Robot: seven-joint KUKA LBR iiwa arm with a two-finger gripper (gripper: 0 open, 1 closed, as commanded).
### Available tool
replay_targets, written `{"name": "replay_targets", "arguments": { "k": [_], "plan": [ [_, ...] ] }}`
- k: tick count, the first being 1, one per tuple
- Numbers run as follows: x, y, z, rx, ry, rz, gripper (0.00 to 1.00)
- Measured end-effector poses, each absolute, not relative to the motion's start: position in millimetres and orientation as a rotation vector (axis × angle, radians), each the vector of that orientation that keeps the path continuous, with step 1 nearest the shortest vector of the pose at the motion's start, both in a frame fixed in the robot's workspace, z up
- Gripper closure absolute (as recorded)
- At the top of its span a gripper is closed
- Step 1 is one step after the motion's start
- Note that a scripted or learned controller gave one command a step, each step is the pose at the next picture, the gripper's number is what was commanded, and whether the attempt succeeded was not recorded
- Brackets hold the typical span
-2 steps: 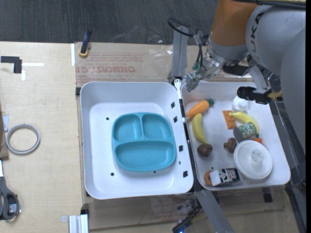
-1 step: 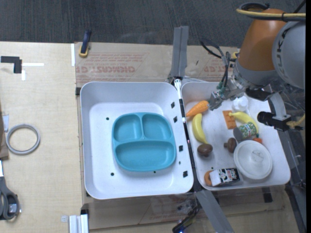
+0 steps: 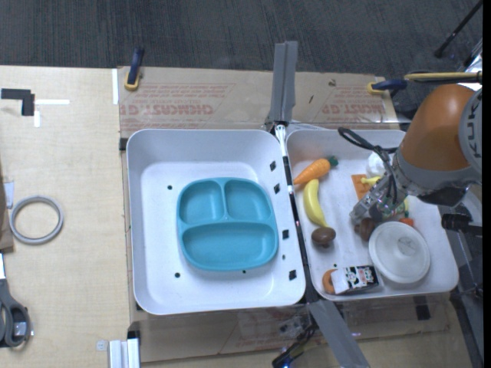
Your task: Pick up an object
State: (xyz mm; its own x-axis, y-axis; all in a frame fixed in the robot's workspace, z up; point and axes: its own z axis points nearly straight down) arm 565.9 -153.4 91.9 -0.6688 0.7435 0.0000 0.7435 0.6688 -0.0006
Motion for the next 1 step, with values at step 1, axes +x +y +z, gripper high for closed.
{"name": "replay_targets", "arguments": {
  "k": [1],
  "plan": [
    [570.0, -72.7, 230.1, -1.461, -2.784, 0.0, 1.0]
  ]
}}
